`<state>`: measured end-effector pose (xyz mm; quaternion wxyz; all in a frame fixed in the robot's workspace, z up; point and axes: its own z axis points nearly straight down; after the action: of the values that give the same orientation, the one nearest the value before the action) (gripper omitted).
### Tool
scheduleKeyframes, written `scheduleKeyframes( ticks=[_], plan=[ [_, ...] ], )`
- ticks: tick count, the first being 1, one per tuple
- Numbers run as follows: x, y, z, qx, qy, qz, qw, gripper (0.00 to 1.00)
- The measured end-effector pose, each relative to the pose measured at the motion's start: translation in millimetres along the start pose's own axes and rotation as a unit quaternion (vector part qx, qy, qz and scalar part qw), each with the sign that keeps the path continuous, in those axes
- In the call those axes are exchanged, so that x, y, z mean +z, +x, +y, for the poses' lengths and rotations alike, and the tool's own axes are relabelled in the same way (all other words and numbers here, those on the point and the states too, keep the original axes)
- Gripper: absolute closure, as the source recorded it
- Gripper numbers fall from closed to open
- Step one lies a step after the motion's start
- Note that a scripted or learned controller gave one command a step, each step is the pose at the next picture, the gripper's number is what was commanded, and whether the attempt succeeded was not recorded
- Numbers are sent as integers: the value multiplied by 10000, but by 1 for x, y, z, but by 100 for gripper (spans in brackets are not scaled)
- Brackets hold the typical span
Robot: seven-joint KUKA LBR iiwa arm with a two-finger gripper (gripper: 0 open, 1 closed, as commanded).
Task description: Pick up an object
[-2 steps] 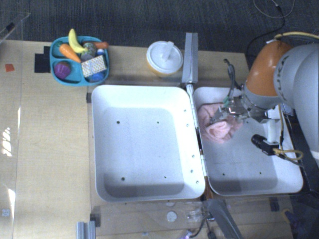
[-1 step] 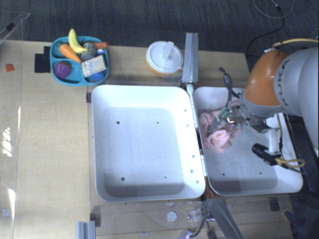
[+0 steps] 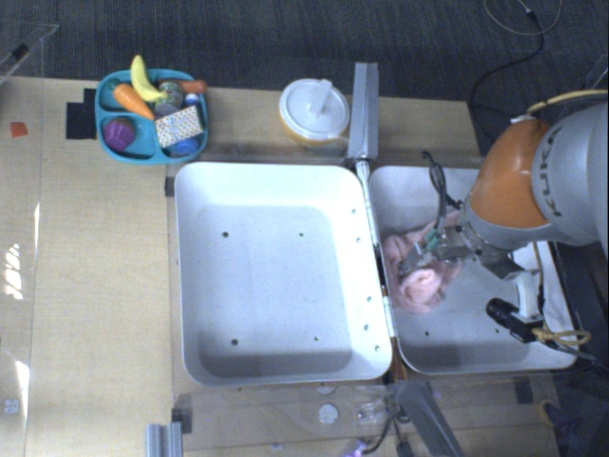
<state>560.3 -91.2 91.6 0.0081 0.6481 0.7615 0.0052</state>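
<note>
The grey arm with the orange band (image 3: 519, 184) is reached into the right shallow white bin (image 3: 476, 346), its two-finger gripper (image 3: 440, 248) lowered at a soft pink crumpled object (image 3: 414, 274) lying against that bin's left wall, about midway along it; whether the gripper is apart or clamped cannot be told. The left shallow white bin (image 3: 276, 274) is seen beside it, touching along the shared edge. At the bench's far edge a blue divided tray of toy food (image 3: 150, 114) and a round white lidded container (image 3: 315, 109) are set.
</note>
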Motion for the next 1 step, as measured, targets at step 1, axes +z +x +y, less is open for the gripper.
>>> scheduleKeyframes(
  ticks=[1],
  plan=[
    [-13,1,4,-10,-54,-5,10000,100]
  ],
)
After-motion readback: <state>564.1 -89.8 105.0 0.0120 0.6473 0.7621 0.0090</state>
